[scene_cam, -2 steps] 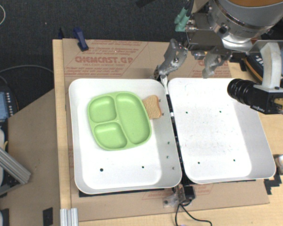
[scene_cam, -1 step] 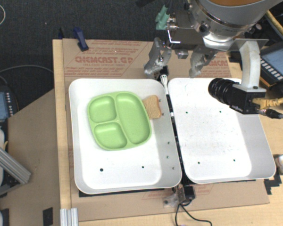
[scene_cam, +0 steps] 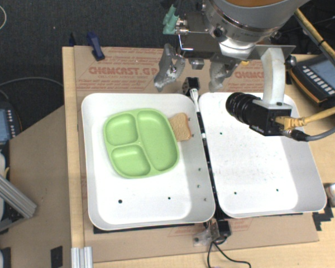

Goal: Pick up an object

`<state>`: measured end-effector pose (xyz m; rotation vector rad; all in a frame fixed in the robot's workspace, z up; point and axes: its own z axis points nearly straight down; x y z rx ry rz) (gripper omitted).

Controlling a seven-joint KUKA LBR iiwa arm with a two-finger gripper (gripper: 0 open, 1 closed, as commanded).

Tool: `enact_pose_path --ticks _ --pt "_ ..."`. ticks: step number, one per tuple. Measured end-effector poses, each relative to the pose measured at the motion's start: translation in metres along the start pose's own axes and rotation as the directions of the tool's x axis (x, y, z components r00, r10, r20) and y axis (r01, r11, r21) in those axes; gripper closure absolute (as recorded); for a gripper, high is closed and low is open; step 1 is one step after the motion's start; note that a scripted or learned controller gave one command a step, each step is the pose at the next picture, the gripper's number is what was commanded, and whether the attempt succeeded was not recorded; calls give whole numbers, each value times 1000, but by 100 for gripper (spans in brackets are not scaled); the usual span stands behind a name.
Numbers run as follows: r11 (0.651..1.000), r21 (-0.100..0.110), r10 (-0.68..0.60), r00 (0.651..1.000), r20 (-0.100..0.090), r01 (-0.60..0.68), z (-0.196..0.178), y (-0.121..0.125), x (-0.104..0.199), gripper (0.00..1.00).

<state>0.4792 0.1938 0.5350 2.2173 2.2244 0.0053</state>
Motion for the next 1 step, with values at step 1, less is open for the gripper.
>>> enact_pose_path --ticks 1 --pt "1000 -3 2 1000 -1 -2 -11 0 -1 100"
